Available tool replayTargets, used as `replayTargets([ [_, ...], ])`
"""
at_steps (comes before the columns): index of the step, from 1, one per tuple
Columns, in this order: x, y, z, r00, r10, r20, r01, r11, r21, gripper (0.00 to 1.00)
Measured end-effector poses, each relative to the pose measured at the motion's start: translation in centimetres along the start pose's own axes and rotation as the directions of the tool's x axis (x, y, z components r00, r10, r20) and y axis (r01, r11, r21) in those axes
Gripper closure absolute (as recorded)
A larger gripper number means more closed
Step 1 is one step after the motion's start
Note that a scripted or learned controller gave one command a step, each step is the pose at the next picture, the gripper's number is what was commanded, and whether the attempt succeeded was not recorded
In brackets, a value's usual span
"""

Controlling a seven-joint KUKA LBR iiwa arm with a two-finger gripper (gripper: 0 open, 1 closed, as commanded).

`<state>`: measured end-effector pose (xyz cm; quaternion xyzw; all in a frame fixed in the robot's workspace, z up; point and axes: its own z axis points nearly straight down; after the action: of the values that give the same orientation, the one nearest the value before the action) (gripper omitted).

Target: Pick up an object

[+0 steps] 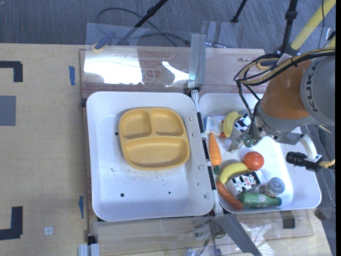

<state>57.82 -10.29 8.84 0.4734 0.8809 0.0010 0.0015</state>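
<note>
The right bin (306, 188) holds several items: an orange carrot (214, 149), a red tomato (254, 159), two yellow bananas (230, 122) (234, 170), a green bottle (259, 199), a red pepper (228, 196), a black-and-white box (245, 182) and a grey round can (275, 185). My gripper (242, 140) hangs low in this bin, between the upper banana and the tomato, its tips just above the bin floor. Nothing shows between its fingers.
The left bin (101, 164) carries a yellow divided plate (154, 137). A ridge (205, 159) separates the two bins. The grey arm with its orange band (285, 97) covers the right bin's upper right part. Black cables loop above it.
</note>
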Motion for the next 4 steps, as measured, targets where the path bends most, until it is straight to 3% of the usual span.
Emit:
replayTargets([
  [1, 0.2, 3.4, -9.6, 0.949, 0.315, 0.001, -0.315, 0.949, 0.002, 1.0],
  [2, 0.2, 3.4, -9.6, 0.949, 0.314, 0.001, -0.314, 0.949, 0.002, 0.0],
  [3, -0.3, -0.5, -8.6, 0.985, 0.175, -0.003, -0.175, 0.985, 0.005, 0.0],
  [4, -3.6, 2.6, -2.9, 0.999, 0.036, 0.021, -0.036, 0.999, -0.021, 0.0],
])
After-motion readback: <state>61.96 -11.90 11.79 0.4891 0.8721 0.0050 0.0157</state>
